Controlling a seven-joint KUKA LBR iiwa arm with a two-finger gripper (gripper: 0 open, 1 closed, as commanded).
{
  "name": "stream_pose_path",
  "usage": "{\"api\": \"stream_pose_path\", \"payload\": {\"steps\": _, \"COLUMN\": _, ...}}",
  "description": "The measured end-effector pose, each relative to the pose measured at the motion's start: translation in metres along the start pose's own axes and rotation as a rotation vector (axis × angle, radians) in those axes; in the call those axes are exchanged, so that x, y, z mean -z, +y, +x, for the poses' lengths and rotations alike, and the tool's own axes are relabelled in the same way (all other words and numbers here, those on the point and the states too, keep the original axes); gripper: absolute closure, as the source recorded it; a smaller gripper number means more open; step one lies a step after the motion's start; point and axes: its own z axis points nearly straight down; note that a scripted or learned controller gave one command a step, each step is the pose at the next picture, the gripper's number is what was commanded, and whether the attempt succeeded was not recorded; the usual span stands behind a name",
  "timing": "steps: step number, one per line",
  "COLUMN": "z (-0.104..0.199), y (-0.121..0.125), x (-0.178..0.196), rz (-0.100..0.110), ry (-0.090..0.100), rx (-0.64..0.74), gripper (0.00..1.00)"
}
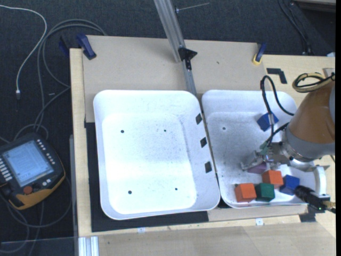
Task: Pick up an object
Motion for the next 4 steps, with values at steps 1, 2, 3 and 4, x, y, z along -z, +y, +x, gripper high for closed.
{"api": "stream_pose_path", "payload": {"steps": 1, "z": 0.01, "y": 0.03, "x": -0.015, "rz": -0.004, "ry": -0.002, "rx": 0.004, "gripper": 0.0}}
{"api": "stream_pose_path", "payload": {"steps": 2, "z": 0.009, "y": 0.03, "x": -0.004, "rz": -0.006, "ry": -0.002, "rx": 0.003, "gripper": 1.0}}
{"api": "stream_pose_path", "payload": {"steps": 3, "z": 0.057, "y": 0.056, "x": 0.06, "rz": -0.01, "ry": -0.001, "rx": 0.008, "gripper": 1.0}}
{"api": "stream_pose_path", "payload": {"steps": 4, "z": 0.11, "y": 0.023, "x": 0.087, "rz": 0.0, "ry": 0.003, "rx": 0.008, "gripper": 1.0}}
